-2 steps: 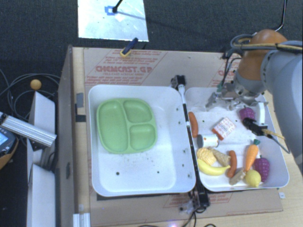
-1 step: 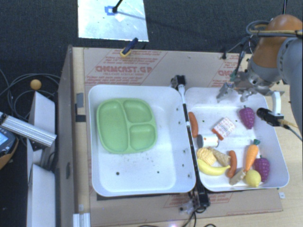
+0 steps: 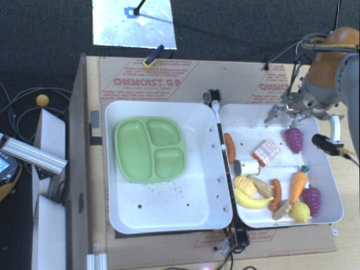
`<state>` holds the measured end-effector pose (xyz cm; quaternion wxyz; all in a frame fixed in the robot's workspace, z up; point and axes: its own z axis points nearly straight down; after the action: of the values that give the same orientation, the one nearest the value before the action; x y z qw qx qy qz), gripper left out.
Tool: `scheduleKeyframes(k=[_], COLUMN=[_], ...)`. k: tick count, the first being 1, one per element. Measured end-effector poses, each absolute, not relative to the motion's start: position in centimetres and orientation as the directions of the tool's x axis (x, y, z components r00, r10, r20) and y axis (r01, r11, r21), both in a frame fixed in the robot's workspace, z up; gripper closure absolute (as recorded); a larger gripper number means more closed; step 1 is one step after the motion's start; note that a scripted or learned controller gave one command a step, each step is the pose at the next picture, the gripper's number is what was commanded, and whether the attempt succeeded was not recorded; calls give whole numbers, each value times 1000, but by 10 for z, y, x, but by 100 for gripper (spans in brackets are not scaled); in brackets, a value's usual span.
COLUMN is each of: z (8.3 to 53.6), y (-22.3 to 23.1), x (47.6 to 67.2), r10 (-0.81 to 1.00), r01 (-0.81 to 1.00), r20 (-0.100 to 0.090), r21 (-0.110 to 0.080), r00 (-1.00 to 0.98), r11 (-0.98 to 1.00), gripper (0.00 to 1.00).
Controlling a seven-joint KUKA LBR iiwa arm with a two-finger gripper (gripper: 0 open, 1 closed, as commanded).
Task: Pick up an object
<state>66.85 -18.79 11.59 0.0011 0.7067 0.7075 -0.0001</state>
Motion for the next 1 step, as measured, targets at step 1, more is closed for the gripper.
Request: scheduleKeyframes(k=[1], z=[84], y=[-207], x=[652], r10=[1000], r01=[1000], r20=[-1], r21=[1], r00=[-1], r11=[1], gripper=[0])
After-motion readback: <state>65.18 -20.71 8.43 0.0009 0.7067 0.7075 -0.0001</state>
